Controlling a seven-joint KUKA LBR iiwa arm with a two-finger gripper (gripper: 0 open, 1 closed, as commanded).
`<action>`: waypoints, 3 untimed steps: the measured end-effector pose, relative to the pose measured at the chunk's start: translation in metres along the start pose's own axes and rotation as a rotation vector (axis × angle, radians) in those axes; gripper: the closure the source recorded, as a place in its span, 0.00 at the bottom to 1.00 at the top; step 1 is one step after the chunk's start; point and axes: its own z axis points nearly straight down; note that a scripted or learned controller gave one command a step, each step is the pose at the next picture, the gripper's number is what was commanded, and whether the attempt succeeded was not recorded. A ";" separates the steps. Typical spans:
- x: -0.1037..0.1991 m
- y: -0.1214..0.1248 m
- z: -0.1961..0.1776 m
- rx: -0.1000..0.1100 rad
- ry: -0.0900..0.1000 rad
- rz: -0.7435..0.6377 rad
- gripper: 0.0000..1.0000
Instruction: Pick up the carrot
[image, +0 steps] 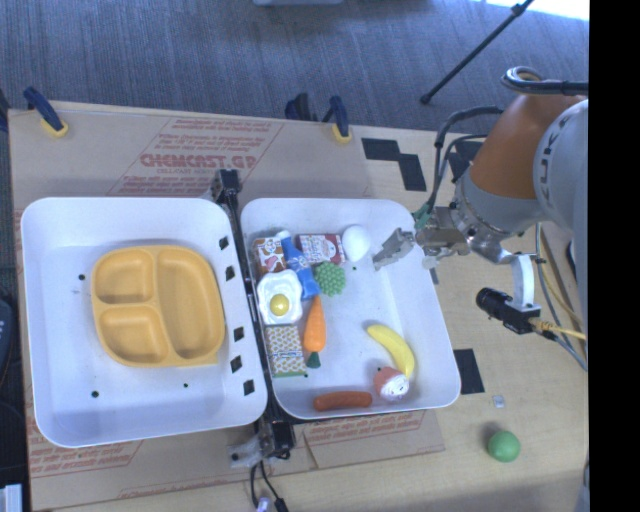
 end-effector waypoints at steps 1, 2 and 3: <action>0.060 -0.014 0.095 0.001 0.001 -0.174 0.00; 0.110 -0.054 0.124 -0.010 -0.004 -0.158 0.00; 0.111 -0.053 0.114 -0.008 -0.001 -0.164 1.00</action>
